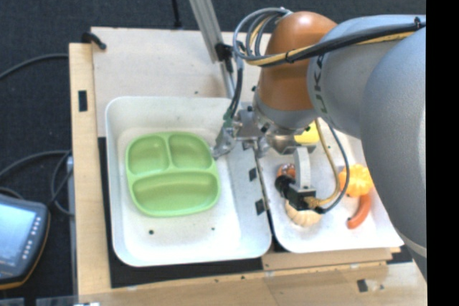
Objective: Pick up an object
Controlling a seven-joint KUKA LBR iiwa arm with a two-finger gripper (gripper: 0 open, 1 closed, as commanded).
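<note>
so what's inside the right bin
In the right bin lie an orange curved piece, a yellow-orange toy, a yellow item and a tan thing. The arm covers the bin's upper part, so more may be hidden.

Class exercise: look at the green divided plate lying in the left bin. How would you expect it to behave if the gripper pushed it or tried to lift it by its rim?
The green divided plate looks like moulded plastic, so probably stiff and light. It lies flat on the left bin floor, so a push would likely slide it, not tip it. Its low rounded rim may slip from a pinch.

Orange carrot-like piece (361, 211), yellow-orange toy (358, 179) and perhaps a tan pastry (304, 217), close together in the right bin (373, 238).
</note>
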